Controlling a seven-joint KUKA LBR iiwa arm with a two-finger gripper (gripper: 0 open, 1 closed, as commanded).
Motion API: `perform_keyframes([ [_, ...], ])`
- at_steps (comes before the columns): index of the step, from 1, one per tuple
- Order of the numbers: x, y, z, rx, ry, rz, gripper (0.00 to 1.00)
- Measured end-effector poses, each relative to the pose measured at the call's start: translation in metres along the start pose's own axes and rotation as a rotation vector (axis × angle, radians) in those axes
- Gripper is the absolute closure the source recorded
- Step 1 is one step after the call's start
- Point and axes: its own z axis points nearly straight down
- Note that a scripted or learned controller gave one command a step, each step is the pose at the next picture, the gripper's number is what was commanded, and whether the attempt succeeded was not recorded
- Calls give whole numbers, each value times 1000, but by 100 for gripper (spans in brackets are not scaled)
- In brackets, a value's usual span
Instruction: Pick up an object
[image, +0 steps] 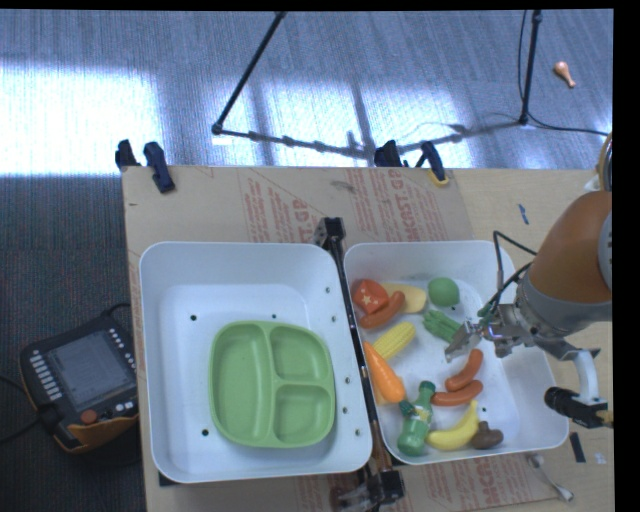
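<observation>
While the gripper (466, 341) hangs over a sausage (466, 369) in the right bin (530, 425), I cannot tell its state.

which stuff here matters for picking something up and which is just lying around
For the job:
two-finger gripper
red toy sausage
yellow toy corn cob
orange toy carrot
yellow toy banana

Lying about:
green divided plastic plate
black handheld control pendant
blue clamps

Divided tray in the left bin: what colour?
Light green. The divided tray shows plainly in the camera view.
</observation>
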Motion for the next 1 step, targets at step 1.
perform_keyframes([
  [1, 45, 6, 31, -1, -1, -592, 0],
])
